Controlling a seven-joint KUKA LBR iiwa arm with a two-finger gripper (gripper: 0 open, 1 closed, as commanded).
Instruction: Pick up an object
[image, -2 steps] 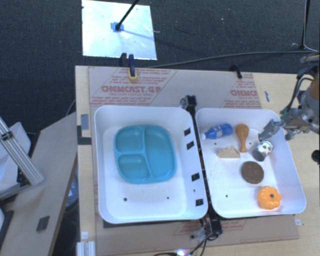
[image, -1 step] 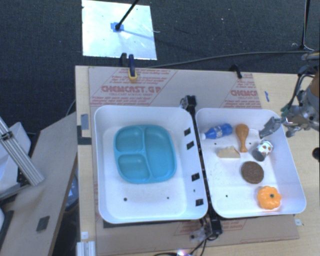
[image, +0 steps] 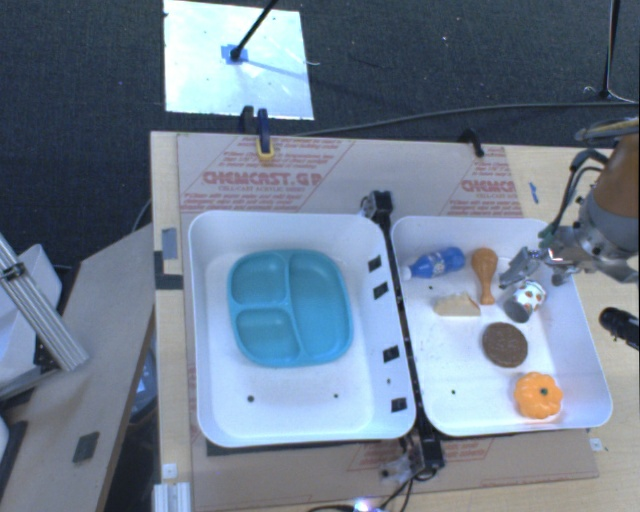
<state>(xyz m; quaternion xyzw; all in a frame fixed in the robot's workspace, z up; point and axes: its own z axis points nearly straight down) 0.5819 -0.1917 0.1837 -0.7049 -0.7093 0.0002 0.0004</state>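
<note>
We see the gripper (image: 522, 280), fingers spread apart, over the small white cup (image: 526, 300) in the right bin (image: 590, 375); we judge it may skid off the rounded side, nudging the wooden peg (image: 485, 272)

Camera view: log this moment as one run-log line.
gripper: over right bin, near white mug | grasp: unconfirmed | left bin: blue divided plate

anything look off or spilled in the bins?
Nothing stands out. The blue divided plate sits flat in the left bin. In the right bin, the items lie loose and apart; a small white piece sits by the gripper.
</note>
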